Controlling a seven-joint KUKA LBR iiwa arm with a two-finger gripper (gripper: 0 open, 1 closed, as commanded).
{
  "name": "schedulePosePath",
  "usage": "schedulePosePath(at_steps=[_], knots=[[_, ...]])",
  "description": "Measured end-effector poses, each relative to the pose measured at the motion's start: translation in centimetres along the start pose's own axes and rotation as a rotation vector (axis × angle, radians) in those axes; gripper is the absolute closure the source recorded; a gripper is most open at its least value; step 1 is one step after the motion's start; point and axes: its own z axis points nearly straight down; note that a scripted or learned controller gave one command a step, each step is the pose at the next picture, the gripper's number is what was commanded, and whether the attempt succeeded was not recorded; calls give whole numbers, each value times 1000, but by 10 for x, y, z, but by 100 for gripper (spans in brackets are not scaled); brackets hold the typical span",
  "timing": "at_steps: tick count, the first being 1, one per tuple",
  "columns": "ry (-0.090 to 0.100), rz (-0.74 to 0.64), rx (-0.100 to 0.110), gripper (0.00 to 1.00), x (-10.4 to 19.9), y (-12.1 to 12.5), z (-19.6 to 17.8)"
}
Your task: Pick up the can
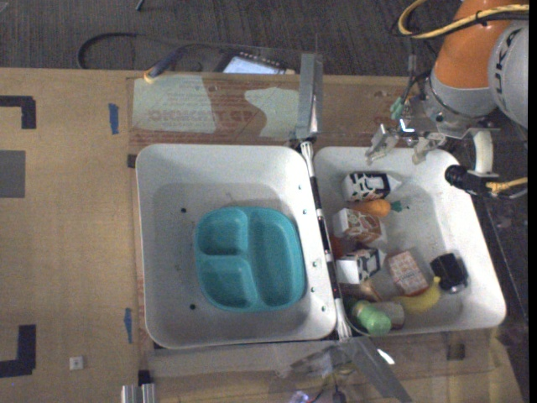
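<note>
Gripper (405, 147) hangs spread open with nothing in it over the right bin's (481, 250) back rim, well apart from the black can (449, 271).

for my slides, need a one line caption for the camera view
Open claw hovers over the right bin's far rim above cluttered items; teal divided tray sits in the left bin.

Right bin's (470, 250) far end lies open (clutter (369, 250) crowds its left side).

Both bins (168, 183) look like smooth matt white plastic, the teal tray (249, 259) is plastic too — slightly glossy. The surface (67, 250) is plain cardboard-brown, matt — gripper (405, 145) looks metal.
</note>
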Motion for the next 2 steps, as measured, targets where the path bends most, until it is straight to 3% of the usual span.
schedulePosePath(at_steps=[1, 2], knots=[[-1, -101, 0, 0, -6, -29, -40], [0, -253, -1, 0, -10, -51, -44]])
